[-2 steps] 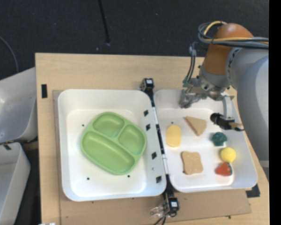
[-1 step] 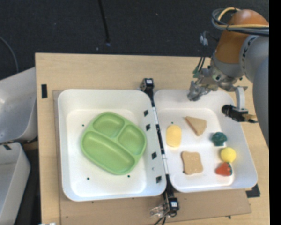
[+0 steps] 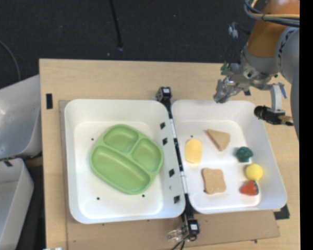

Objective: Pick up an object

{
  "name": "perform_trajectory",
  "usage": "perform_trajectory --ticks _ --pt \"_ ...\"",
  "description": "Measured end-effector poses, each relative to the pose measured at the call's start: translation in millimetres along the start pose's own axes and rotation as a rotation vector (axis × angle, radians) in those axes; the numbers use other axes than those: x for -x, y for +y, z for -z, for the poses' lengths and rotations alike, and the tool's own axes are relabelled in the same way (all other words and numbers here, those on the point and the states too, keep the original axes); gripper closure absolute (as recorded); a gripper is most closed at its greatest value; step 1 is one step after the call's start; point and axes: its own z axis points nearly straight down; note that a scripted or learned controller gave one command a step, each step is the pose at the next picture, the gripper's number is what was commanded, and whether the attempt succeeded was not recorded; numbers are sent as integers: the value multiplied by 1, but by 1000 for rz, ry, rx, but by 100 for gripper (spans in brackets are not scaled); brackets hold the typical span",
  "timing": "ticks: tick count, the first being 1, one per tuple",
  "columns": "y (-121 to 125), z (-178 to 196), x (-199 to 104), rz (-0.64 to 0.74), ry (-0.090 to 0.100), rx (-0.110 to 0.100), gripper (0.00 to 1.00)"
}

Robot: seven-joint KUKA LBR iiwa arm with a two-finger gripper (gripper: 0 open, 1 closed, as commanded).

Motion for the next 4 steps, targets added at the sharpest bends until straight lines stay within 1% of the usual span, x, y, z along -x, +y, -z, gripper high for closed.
perform_trajectory --ticks 1,2,4 --pt "1 49 2 1 0 -1 100" --pt "-14 38 -55 3 1 -7 100" --pt "-39 18 -146 3 1 -8 100"
